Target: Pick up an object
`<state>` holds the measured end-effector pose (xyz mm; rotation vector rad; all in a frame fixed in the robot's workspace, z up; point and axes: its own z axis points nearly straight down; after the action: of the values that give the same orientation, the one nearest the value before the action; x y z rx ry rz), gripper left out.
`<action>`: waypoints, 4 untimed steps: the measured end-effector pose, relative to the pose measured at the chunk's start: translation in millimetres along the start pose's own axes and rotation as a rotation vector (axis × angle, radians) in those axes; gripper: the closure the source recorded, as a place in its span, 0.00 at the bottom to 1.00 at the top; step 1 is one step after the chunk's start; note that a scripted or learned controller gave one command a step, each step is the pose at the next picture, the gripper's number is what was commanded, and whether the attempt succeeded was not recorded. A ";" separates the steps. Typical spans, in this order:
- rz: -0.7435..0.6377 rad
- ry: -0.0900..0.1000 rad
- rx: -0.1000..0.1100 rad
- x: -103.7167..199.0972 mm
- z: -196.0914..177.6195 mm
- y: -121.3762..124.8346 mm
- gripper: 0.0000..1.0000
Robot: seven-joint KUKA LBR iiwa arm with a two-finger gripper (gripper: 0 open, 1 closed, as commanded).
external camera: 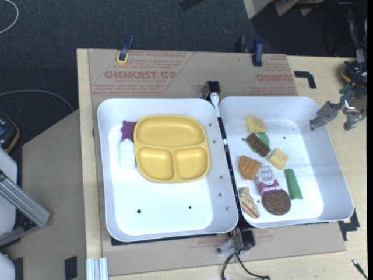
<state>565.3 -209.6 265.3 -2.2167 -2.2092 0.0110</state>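
- The bench (175,74) is seen covered with a brown board printed with red lettering, and two blue clamps are fixed at its far edge.
- The left bin (163,214) and the right bin (326,174) are set side by side on it, their inner rims touching.
- A yellow divided tray (172,147) is laid in the far half of the left bin; a purple item (127,129) and a white item (126,153) are lodged just beside its left edge.
- The gripper (326,116) is seen at the far right rim of the right bin, well apart from the food pieces; whether its claw is apart or together cannot be told.
- The task's objects are gathered in the left half of the right bin: a round brown patty (275,202) at the near end, a red-and-white packet (268,182) touching it, a green stick (292,184) just to the right, a waffle piece (249,167), a brown bar (257,144) over a green piece, and pale yellow blocks (278,157).
- A small striped piece (249,202) is laid near the patty's left.
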 end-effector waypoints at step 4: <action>-0.006 -0.001 -0.008 0.9 138.8 24.3 0.00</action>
<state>587.8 -208.2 126.2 -2.2147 -2.2196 0.0038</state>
